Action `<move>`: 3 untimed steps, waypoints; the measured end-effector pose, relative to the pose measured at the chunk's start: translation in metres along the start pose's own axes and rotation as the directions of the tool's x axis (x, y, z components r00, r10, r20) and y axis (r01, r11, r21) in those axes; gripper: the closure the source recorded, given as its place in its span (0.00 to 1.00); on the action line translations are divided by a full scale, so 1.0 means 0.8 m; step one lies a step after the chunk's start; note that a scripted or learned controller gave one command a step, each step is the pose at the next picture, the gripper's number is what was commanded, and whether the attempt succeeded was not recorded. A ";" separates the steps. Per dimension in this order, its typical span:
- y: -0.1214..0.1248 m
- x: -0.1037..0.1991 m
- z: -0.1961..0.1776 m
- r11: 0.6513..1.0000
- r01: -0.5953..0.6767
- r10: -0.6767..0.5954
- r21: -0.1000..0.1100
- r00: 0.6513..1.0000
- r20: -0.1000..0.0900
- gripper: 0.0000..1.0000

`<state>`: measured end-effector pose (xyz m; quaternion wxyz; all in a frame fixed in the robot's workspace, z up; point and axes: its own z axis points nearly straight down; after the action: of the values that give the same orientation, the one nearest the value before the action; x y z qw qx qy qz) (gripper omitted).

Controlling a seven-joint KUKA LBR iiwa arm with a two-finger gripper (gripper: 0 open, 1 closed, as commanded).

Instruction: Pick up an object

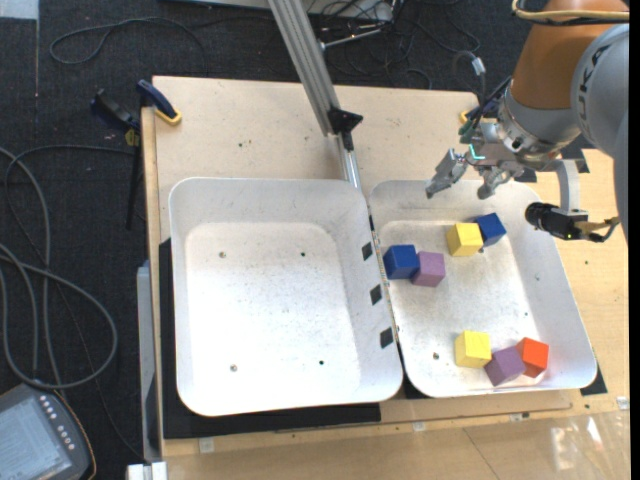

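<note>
My gripper (pixel 470 179) hangs open over the far edge of the right bin (pixel 560 298), with nothing between its fingers. Just below it and slightly right lie a yellow cube (pixel 464 239) and a blue cube (pixel 490 229), touching each other. Further left sit another blue cube (pixel 401 262) and a purple cube (pixel 429 268), side by side. Near the front of the bin rest a second yellow cube (pixel 473 348), a purple cube (pixel 504 364) and an orange cube (pixel 535 355).
The left bin (pixel 265 293) stands beside the right one. A slanted metal pole (pixel 305 53) rises from the gap between the bins at the back. Clamps (pixel 150 103) sit at the bench's far left corner.
</note>
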<state>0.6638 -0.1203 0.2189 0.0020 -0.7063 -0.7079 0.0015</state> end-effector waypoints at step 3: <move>-0.007 0.009 0.108 1.000 -0.001 0.001 -0.001 1.000 0.001 0.00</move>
<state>0.6581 -0.1126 0.1324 0.0015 -0.7066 -0.7076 0.0015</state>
